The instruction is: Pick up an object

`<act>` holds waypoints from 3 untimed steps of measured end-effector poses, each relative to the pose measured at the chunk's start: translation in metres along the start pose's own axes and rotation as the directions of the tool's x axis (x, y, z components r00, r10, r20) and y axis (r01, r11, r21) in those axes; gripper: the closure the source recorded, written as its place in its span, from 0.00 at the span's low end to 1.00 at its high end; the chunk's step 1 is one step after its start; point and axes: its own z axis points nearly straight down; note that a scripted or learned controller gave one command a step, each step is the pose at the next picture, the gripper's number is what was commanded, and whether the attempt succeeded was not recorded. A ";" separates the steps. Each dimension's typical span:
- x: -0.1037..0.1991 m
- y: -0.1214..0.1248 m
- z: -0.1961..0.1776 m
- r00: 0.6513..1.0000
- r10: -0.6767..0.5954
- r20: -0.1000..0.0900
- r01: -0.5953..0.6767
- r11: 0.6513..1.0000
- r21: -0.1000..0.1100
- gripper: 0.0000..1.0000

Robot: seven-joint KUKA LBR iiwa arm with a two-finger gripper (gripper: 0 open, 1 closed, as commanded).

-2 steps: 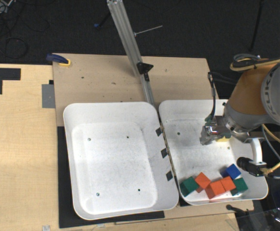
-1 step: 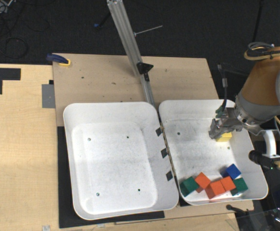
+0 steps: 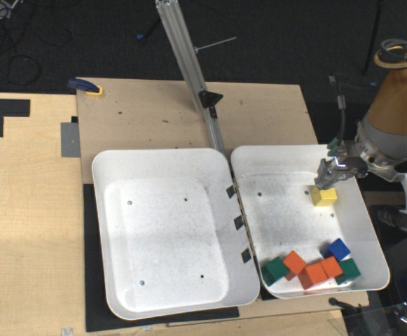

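A small yellow block [image 3: 323, 196] lies in the right bin [image 3: 280, 187], near its far right wall. My gripper [image 3: 327, 176] hangs directly over that block, its tip right at the block's top edge, and I cannot tell whether the two touch. At the bin's near right corner sits a cluster of blocks: a blue one [image 3: 338, 248], orange ones [image 3: 295, 262] [image 3: 315, 274] and green ones [image 3: 275, 269] [image 3: 348, 269].
The left bin [image 3: 161, 236] stands beside the right one, with black clips [image 3: 237, 221] along their shared edge. A slanted aluminium rail [image 3: 185, 54] rises behind the bins. A blue and yellow clamp [image 3: 85, 86] lies at the bench's far left corner.
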 end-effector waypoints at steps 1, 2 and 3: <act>0.047 0.009 0.014 1.000 -0.002 -0.003 0.002 1.000 0.008 1.00; 0.099 0.024 0.007 1.000 -0.003 -0.001 0.003 1.000 0.005 1.00; 0.158 0.035 0.007 1.000 -0.004 -0.003 0.004 1.000 0.005 1.00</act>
